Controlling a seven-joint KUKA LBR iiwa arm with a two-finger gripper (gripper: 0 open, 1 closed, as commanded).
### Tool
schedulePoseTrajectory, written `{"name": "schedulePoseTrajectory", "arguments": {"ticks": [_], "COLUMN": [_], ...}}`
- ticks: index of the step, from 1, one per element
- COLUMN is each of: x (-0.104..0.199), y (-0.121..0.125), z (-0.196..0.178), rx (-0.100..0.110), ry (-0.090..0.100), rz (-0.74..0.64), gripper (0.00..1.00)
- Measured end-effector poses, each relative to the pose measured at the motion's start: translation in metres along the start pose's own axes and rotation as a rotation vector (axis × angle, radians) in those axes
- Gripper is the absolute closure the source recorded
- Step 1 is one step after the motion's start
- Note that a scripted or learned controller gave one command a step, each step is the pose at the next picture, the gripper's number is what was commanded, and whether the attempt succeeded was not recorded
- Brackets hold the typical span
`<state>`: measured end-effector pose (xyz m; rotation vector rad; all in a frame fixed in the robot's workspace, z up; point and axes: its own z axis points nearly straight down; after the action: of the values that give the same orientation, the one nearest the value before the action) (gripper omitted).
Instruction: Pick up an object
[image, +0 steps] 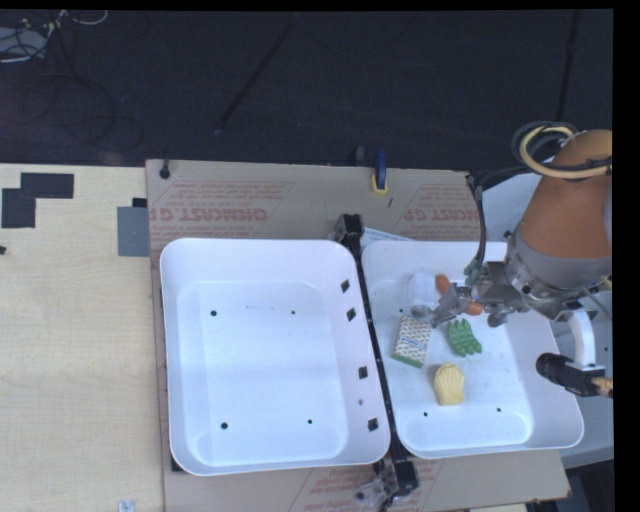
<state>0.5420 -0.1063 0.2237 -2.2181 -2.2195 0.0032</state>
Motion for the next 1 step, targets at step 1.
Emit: {"name": "schedulePoseTrajectory", "arguments": {"ticks": [1], "x": [-0.0402], "y": [0.0329], "z": [0.1266], "rx": [-0.002], "ry": [-0.001], "rz": [0.002], "gripper": [0.0]}}
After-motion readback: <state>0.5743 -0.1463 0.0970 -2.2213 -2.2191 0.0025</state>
